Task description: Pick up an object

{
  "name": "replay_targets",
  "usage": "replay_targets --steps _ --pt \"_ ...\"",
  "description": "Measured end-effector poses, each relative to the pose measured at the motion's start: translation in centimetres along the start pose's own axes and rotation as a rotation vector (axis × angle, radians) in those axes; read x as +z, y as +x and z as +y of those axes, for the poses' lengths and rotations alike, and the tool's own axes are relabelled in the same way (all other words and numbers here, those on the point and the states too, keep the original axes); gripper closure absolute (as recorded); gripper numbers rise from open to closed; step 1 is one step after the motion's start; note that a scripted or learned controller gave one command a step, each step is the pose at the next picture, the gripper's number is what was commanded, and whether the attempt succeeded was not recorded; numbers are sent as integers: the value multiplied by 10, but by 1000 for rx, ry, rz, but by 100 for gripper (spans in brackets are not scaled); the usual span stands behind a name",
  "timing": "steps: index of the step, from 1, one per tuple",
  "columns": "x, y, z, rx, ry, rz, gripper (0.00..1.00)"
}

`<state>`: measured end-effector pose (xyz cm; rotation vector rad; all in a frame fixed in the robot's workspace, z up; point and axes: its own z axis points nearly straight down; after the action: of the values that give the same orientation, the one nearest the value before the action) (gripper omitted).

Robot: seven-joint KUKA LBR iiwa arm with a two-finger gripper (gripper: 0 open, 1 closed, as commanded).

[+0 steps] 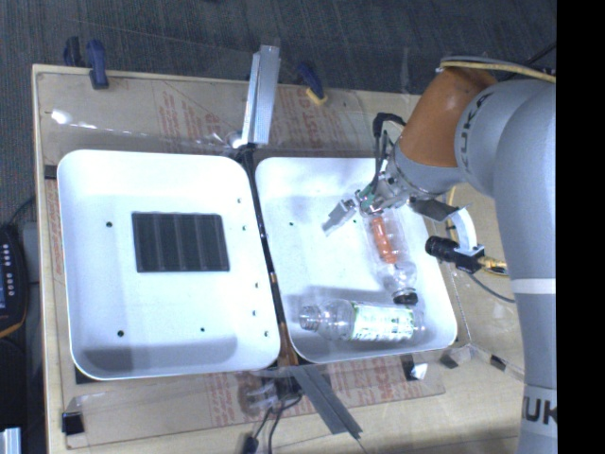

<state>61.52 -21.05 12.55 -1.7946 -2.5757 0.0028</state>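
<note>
Tool (364, 206) low in the right bin (284, 253), over a bottle's (386, 242) top; its grip, can't tell.

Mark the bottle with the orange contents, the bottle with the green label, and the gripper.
Orange bottle (386, 241), camera view: on its orange middle.
Green-label bottle (378, 323), camera view: on its label.
Gripper (352, 208), camera view: between its fingertips.

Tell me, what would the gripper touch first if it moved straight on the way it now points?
Probably the bare floor of the right white bin: the gripper points down-left, beside the clear plastic bottle with orange contents. Depth is unclear.
</note>
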Motion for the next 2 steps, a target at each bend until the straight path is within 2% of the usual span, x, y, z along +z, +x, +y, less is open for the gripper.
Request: replay_targets --steps 1,2 --pt "-65 11 -27 -57 -3 -2 0" --pt "-61 10 -22 -119 -4 -4 0"
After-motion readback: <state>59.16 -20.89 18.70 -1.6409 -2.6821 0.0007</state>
